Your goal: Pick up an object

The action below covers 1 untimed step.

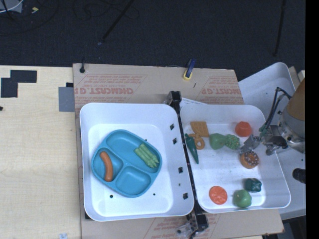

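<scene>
From my remote seat: right bin point(271, 114) is my landmark. Along its near wall lie a green apple point(242, 198), a dark green pepper point(252, 184) and an orange disc point(218, 194). Mid-bin, a brown donut point(248, 159) sits just below the pincer point(259, 142), which hangs over the right side; open or closed, I cannot tell. Further back: broccoli point(224, 141), red tomato point(243, 129). Left of this bin, a blue tray point(127, 183).

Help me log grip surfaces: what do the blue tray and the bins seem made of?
Blue tray: looks like moulded plastic, smooth, with a slight sheen and rounded compartment ridges. The left bin and right bin: probably thin white plastic, glossy, with soft rounded rims.
</scene>
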Tool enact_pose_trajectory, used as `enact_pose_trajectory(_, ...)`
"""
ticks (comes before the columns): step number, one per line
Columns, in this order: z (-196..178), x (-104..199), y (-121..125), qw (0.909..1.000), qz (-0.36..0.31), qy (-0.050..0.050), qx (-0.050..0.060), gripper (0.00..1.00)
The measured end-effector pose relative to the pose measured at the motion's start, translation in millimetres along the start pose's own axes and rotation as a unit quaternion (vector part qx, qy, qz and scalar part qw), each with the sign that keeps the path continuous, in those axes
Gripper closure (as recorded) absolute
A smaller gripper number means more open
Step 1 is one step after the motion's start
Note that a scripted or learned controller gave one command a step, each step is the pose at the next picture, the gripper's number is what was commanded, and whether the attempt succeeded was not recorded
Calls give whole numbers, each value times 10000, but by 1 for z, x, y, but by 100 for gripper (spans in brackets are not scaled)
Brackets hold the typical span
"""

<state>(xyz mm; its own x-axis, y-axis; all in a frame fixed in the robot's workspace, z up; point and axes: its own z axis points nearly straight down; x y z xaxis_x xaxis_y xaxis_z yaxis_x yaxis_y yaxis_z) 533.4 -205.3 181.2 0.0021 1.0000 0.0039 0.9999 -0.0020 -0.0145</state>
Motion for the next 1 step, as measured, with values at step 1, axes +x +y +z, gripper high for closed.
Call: enact_pose_trajectory(1,-7,0,3,10000,-11,-18,-67,0)
